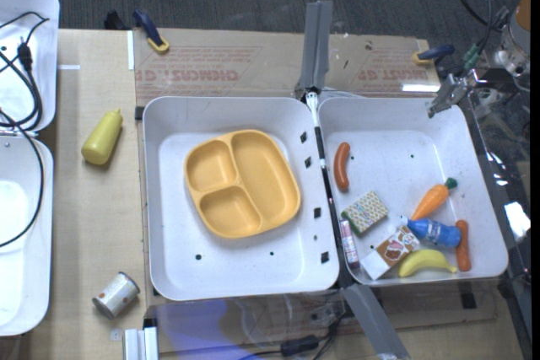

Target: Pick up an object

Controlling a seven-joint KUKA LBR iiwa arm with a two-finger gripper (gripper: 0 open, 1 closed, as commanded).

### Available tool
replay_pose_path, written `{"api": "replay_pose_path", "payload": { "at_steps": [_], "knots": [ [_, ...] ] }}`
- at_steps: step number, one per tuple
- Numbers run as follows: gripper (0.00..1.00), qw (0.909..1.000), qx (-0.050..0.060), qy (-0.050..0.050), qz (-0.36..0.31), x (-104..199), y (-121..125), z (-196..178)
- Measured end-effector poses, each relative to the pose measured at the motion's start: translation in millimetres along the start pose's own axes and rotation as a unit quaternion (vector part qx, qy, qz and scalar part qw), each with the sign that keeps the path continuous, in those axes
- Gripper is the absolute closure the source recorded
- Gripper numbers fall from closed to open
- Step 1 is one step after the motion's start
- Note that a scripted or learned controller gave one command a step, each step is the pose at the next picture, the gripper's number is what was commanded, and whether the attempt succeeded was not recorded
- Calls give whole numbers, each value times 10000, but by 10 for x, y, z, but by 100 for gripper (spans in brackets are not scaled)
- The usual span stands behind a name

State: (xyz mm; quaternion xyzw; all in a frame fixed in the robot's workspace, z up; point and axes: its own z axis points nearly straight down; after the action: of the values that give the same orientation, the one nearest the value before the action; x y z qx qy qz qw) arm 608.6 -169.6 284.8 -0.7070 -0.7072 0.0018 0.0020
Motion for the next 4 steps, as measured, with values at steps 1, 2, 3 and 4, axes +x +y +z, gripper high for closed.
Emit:
{"api": "replay_pose_path", "payload": {
  "at_steps": [1,2,3,4],
  "knots": [
    [0,9998,2,3,215,-531,-1155,944],
    [0,9988,-5,2,-481,-228,-1299,656],
    [0,9880,-9,0,-1545,-136,-1294,647],
    [0,9603,-63,-34,-2788,-447,-649,1891]
  ]
}}
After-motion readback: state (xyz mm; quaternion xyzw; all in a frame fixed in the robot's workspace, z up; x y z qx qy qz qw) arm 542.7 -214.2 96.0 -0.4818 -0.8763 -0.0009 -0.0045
